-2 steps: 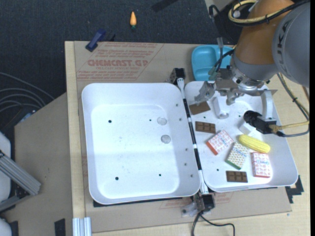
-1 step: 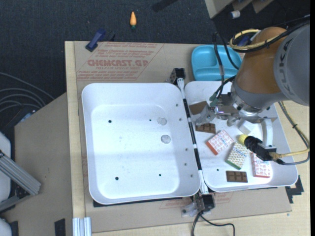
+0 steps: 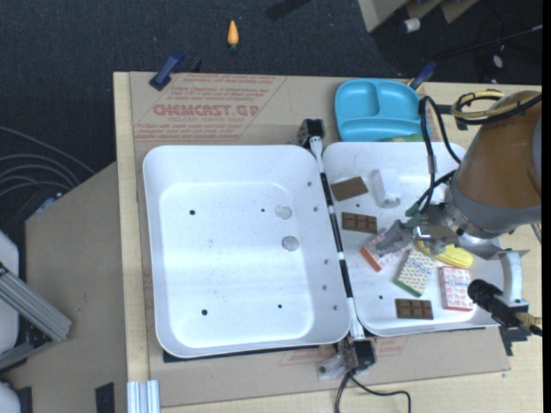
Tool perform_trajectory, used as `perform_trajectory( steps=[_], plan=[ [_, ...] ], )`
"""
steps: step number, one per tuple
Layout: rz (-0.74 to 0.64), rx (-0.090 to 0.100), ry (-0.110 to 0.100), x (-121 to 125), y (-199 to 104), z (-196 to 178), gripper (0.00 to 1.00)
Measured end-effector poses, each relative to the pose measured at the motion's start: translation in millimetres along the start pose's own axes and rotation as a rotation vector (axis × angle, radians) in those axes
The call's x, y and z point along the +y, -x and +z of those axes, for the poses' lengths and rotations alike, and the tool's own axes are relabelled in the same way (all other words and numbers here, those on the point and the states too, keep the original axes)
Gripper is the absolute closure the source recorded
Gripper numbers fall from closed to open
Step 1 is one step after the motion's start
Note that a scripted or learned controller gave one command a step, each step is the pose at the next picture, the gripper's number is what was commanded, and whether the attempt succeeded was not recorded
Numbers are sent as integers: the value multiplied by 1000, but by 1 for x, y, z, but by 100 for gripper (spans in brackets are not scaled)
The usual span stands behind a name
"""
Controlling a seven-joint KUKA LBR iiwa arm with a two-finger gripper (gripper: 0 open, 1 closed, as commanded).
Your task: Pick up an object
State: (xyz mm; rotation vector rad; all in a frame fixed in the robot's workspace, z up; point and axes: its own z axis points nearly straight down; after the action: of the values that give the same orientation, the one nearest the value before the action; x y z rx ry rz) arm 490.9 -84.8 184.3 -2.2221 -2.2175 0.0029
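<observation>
The gripper point(image 3: 398, 235) hangs low over the right bin point(image 3: 379, 317), its tip among the small things there; whether the fingers are spread or closed I cannot tell, and nothing is visibly caught between them. Any of the pieces would serve: the nearest are the brown bar point(image 3: 359, 223) just to its left, the small orange piece point(image 3: 371, 260) just below it and the patterned packet point(image 3: 416, 272) beside that.

To do the step well, I judge it should settle on one piece, come straight down and close across its narrow side. Crowding is the hazard: the yellow thing point(image 3: 453, 255) and the pink packet point(image 3: 454, 288) lie close by, and a flat chocolate bar point(image 3: 413, 309) could slip out.

The left bin point(image 3: 172, 299) sits alongside, and a blue tray point(image 3: 376, 110) rests on the counter point(image 3: 207, 101) behind.
</observation>
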Motion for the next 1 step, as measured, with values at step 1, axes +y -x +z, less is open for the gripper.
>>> perform_trajectory(
  steps=[1],
  plan=[
    [-3, 0, 11, 44, 18, 96, 0]
  ],
)
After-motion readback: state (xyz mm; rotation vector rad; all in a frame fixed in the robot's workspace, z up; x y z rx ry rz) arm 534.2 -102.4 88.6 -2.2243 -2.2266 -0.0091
